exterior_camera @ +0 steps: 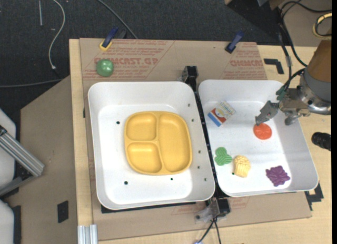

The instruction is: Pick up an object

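Fixed above the tabletop [158, 59], looking down at a slant. Far enough back to take in both white bins [100, 132] side by side, bordering dark floor [52, 6] at top, arm [321, 74] entering from right.

Glossy white plastic bins [105, 185], smooth matt yellow plastic tray [158, 142], printed brown cardboard base [158, 59], dark rough carpet [158, 6]

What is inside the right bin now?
The right bin holds a red piece, green piece, yellow corn, purple grapes, small packet. Gripper overhangs red piece's edge.
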{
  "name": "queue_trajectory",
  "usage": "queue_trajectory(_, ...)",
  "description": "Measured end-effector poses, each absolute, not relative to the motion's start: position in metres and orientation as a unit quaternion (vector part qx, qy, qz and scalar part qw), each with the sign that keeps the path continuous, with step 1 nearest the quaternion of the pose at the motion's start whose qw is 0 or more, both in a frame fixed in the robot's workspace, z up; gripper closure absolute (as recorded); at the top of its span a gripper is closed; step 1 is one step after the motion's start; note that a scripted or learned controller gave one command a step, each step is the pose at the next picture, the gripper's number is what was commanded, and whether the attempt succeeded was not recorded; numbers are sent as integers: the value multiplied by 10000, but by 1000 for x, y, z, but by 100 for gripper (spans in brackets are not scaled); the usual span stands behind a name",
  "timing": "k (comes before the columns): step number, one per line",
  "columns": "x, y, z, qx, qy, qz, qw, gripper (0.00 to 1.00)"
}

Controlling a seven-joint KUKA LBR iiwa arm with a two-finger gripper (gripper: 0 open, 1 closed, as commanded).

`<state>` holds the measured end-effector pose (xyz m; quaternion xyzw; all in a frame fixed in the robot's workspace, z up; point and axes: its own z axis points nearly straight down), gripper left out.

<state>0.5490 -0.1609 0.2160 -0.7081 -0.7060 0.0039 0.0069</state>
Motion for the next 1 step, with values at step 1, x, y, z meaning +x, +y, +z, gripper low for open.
queue_trajectory(1, 552, -160, 223, -7069, -7073, 0, 10, 0)
